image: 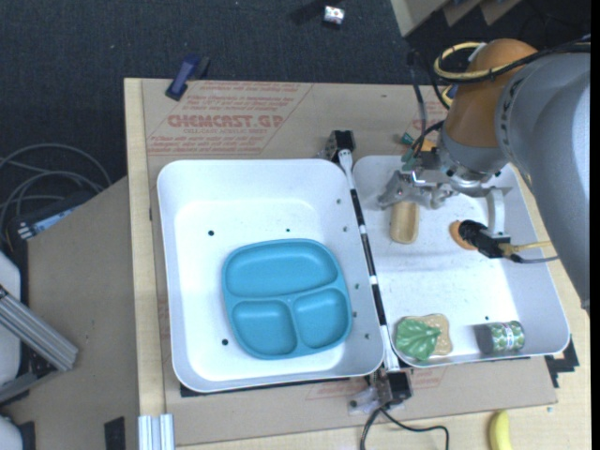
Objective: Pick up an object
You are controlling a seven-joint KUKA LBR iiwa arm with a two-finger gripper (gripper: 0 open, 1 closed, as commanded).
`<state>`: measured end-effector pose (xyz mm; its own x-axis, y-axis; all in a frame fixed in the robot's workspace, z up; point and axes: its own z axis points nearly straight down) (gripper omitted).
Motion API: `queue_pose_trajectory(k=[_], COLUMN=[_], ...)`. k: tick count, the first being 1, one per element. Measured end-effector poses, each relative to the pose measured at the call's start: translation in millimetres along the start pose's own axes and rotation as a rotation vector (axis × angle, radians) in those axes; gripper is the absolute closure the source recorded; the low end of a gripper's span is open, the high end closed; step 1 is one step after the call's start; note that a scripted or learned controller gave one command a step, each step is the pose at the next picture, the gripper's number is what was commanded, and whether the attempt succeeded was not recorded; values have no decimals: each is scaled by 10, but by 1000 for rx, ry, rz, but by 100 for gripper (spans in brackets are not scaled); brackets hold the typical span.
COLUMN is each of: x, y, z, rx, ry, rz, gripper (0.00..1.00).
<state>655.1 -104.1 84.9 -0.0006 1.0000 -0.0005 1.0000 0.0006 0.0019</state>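
Note:
My gripper (413, 192) hangs over the far left part of the right bin (534, 293), directly above a tan cylinder-shaped object (404, 223) that lies on the bin floor. The cylinder's top end sits right under the gripper; I cannot see whether they touch. A small orange object (460, 232) lies just to the right of the cylinder. At the bin's near edge rest a green leafy item on a tan base (422, 337) and a small green-labelled can (502, 337) on its side.
The left bin (187, 204) holds a blue divided plate (286, 296). A black divider strip (366, 251) runs between the bins. A blue object (187, 78) lies on the board's far left corner, and a yellow item (502, 430) lies off the bins at the near right.

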Motion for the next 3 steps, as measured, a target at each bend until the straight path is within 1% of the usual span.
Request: queue_pose_trajectory(k=[1, 2, 3], x=[122, 105, 29], y=[-183, -246, -238], z=[2, 2, 2], rx=[3, 4, 1], ry=[1, 1, 0], rz=[1, 1, 1], gripper=[0, 0, 0])
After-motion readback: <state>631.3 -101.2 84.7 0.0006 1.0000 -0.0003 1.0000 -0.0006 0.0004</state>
